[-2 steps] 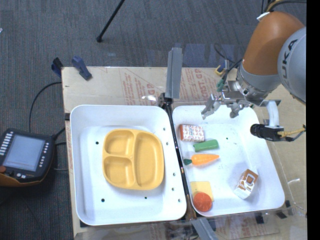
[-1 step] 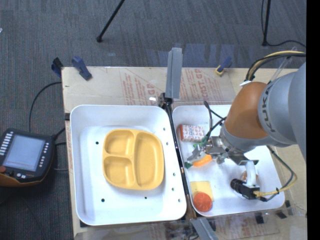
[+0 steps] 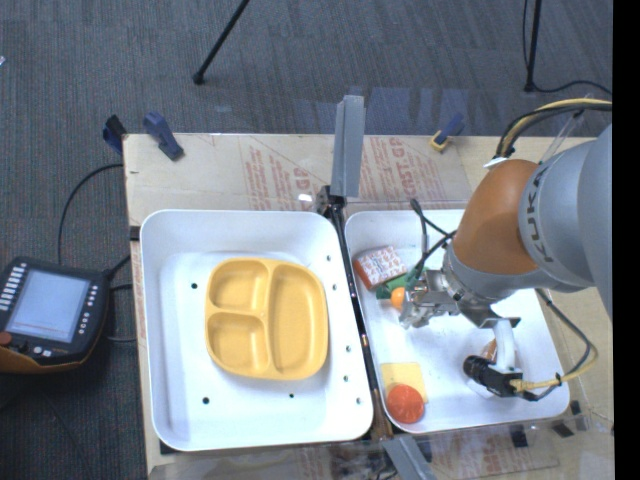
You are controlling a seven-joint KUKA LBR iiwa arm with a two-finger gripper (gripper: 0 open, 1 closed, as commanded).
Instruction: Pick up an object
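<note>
My gripper (image 3: 414,308) reaches down into the right bin (image 3: 540,333), near its left side. A small orange piece with a green end (image 3: 394,293) lies right beside the gripper, touching or nearly touching it on its left. Just behind that piece lies a red-and-white patterned packet (image 3: 380,264). A pale yellow block (image 3: 402,375) and a red-orange round object (image 3: 406,402) sit together at the bin's front left corner. The grey wrist with its orange band (image 3: 500,223) hangs over the bin's middle and hides what lies beneath.
The left bin (image 3: 170,268) holds a yellow divided plate (image 3: 267,318). A grey upright post (image 3: 348,153) stands behind the wall between the bins. Black cables (image 3: 500,378) trail over the right bin's front right. A teach pendant (image 3: 45,313) lies left of the bench.
</note>
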